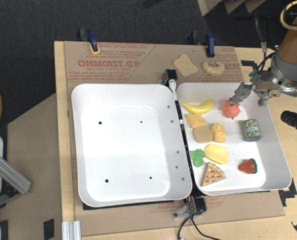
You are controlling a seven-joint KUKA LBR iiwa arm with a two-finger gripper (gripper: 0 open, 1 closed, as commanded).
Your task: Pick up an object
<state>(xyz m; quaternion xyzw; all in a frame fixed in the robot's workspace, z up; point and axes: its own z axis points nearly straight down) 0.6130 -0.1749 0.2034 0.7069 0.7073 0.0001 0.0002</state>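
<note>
Gripper was over the right bin, at a red toy.
Left bin sat beside it. Red toy lay just right of the banana, probably light, hard, slippery plastic; best pinched across its middle. Fingers' spread: cannot tell.

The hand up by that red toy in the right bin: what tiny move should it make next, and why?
Probably a short drop straight down. The hand hangs just over the red toy near the right bin's back edge, one finger slanting toward it, and the toy lies apart from the banana and the green can.
</note>
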